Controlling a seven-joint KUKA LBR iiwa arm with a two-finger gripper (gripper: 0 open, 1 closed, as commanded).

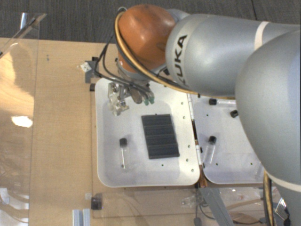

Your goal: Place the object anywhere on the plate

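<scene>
We see the gripper (123, 99), fingers apparently parted and holding nothing, poised over the left bin (106, 173), where the small black-capped object (122, 150) lies beside the dark ribbed plate (160, 136), awaiting pickup.

Plate (160, 136) in left bin (109, 173), object (123, 150) left of plate; gripper (123, 98) above bin's far end

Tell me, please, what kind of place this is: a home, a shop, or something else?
Most likely a robotics lab or test cell. A large grey KUKA arm reaches over two shallow white bins set in a plain wooden bench, with bundled cables at its wrist. One bin holds a dark ribbed plate.
</scene>
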